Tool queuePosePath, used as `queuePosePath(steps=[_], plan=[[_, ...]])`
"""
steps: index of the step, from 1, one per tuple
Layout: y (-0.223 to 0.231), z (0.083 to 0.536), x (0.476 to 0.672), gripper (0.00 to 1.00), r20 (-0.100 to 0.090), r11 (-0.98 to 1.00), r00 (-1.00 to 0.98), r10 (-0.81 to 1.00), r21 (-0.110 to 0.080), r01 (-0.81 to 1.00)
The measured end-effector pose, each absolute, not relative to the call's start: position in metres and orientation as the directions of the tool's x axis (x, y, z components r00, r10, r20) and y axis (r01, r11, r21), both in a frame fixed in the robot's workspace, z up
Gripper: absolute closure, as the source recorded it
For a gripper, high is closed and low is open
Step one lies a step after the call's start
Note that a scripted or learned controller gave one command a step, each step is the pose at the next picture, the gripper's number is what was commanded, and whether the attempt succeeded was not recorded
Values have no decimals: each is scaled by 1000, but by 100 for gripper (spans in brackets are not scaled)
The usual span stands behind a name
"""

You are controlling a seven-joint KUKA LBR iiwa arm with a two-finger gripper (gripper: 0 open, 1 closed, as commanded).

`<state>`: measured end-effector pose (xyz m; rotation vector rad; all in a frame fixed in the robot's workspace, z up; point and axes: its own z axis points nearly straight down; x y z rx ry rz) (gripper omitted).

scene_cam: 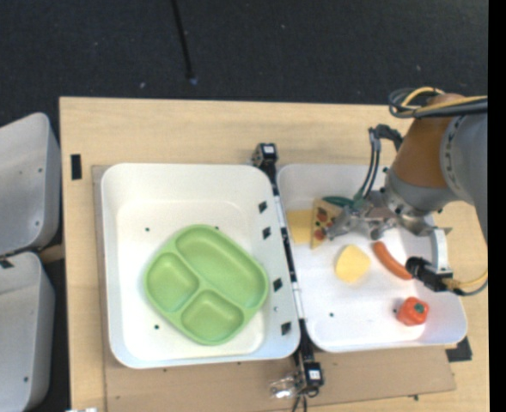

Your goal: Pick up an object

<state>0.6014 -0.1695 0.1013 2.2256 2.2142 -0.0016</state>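
Observation:
My gripper (338,221) hangs low over the upper left part of the right bin (364,337), at the end of the grey arm with its orange band (424,148). Right by its tip are a small dark red and green object (323,217) and a flat pale yellow piece (300,227); I cannot tell whether it touches either. A round yellow object (352,264) lies just below the gripper. An orange sausage-shaped object (392,261) lies to its right, and a red tomato-like object (412,312) sits near the bin's lower right corner.
The left bin (124,230) holds a green divided plate (205,283). Black clips run along the wall (283,256) between the bins. Cables (446,281) trail from the wrist over the right bin's edge. Wooden bench (192,127) surrounds both bins.

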Motion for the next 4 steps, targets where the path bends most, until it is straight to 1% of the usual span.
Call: queuePosePath(steps=[1, 2, 3, 4], plan=[[-171, 114, 602, 100, -3, -8, 8, 1000, 5, 1000], [-176, 175, 597, 100, -2, -6, 6, 1000, 6, 1000], [-178, 211, 598, 100, -2, -1, 1, 1000, 5, 1000], [-132, 219, 592, 100, 1, 6, -6, 1000, 1, 1000]])
